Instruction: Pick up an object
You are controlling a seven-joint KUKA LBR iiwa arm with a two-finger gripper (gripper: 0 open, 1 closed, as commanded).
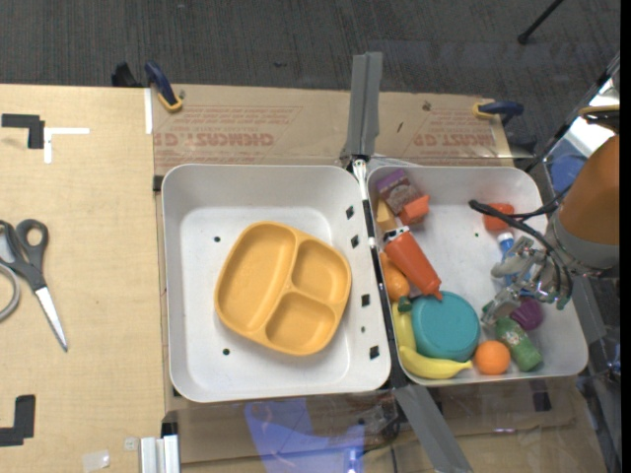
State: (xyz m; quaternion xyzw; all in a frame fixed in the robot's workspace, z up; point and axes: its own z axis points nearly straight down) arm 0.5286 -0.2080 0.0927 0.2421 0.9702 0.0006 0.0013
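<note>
My gripper (503, 282) hangs low over the right side of the right bin (463, 187), reaching in from the right under the orange-banded wrist (599, 205). Its fingers stand apart, open, with bare bin floor between them. Just below it lie a purple toy (530, 314), a green toy (523, 347) and an orange fruit (491, 358). A teal bowl (446, 326), a banana (426, 361) and a red-orange bottle (412, 262) lie to its left. A small red piece (499, 215) lies above it.
The left bin (187, 264) holds a yellow divided plate (283, 288). A purple toy (391, 181) and an orange block (414, 208) sit at the right bin's back left. Scissors (35, 274) lie on the bench at far left.
</note>
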